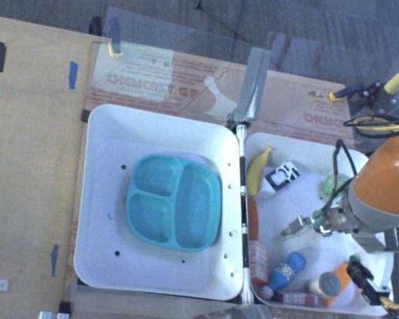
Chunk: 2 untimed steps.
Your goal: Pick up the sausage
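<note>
1. Because the clutter lies thickest along the near wall of the right bin (pixel 343 146), that corner comes first: a small blue-and-white bottle (pixel 287 270) and a white-and-orange bottle (pixel 333 283) lie beside a pink tube-like item (pixel 299 298); any labels there are too small to read.
2. Just above them the gripper (pixel 309 224) hangs over bare bin floor with its fingers spread a little apart and nothing between them.
3. Left of it, the sausage (pixel 252 217) lies as a slim reddish-brown rod pressed along the bin's left wall, its far end near the yellow banana (pixel 258 169).
4. Judging by its look, it is a light, smooth, fairly stiff toy that may roll or slip; a pinch across its middle seems best, though the wall leaves little room for the finger on that side.
5. Farther on, a black-and-white block (pixel 283 175) shows a pattern, not legible words.
6. The left bin (pixel 101 176) holds a teal divided plate (pixel 174 202).
7. Farthest, the cardboard (pixel 159 83) reads roughly "CHEMCAST" in faded red.
</note>
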Tool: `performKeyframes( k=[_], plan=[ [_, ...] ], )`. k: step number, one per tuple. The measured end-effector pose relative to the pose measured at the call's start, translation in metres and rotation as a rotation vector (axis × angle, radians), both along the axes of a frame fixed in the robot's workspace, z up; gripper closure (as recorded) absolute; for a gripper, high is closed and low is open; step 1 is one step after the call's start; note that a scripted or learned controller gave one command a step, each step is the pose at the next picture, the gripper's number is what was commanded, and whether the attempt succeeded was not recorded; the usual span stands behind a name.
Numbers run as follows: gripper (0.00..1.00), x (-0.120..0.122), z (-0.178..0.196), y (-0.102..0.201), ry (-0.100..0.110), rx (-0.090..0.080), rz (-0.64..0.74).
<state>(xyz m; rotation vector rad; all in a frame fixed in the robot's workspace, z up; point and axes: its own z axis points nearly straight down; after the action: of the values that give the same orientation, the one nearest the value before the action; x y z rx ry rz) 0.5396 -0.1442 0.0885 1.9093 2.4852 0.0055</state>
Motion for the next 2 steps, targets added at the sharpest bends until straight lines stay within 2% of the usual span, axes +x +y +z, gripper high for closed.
performKeyframes(
  k=[1,2],
  plan=[
    [0.00,0.027,0.000,-0.025,-0.001,0.000,-0.018],
    [0.00,0.091,-0.001,0.028,0.001,0.000,0.138]
  ],
)
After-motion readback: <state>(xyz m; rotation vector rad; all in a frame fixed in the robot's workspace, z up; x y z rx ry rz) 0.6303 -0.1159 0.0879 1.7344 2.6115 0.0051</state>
